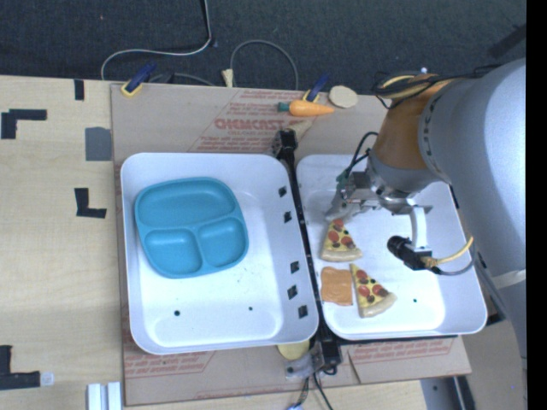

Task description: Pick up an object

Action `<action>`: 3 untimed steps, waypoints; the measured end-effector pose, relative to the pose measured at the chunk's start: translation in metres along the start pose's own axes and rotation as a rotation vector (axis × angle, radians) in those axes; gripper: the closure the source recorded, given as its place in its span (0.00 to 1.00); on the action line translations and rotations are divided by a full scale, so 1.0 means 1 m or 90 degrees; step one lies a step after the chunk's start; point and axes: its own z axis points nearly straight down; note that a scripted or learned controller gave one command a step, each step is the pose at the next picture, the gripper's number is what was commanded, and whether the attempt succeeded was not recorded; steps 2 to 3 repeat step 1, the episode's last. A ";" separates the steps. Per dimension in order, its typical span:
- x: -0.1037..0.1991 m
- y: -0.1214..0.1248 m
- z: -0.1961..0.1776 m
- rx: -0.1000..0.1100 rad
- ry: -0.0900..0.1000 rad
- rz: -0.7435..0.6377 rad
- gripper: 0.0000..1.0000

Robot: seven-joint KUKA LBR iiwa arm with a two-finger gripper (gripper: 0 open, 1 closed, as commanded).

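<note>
Gripper (pixel 344 210) position: low over the right bin (pixel 444 314), in its upper left part, just above the tip of the upper pizza slice (pixel 340 241). Finger state cannot be determined from this view, as the wrist body and cabling cover the tips. Whether the tips touch the slice is likewise unclear.

Arm (pixel 466 143): grey, with the orange band (pixel 402 135) above the wrist, entering from the right and covering the upper right portion of the right bin. A black fitting with a yellow cable (pixel 414 254) hangs from the wrist over the bin floor, to the right of the upper slice.

Right bin contents:
- Upper pizza slice, directly below the gripper, point toward it.
- Brown toast-like square (pixel 337 286), near the bin's left wall, just below the upper slice.
- Second pizza slice (pixel 371 291), touching or just beside the square on its right.

All three items lie close together in the left half of the bin.

Left bin (pixel 154 323): holds a blue divided plate (pixel 191 226) with three compartments, lying in the upper left part.

Divider: a black strip (pixel 295 229) runs between the two bins.

Outside the bins, on the cardboard behind them: a toy carrot (pixel 309 108) and a round tan piece (pixel 344 97), side by side. White cables (pixel 205 24) run across the dark floor beyond.
</note>
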 end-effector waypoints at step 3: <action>0.034 -0.036 -0.094 0.000 0.004 -0.002 1.00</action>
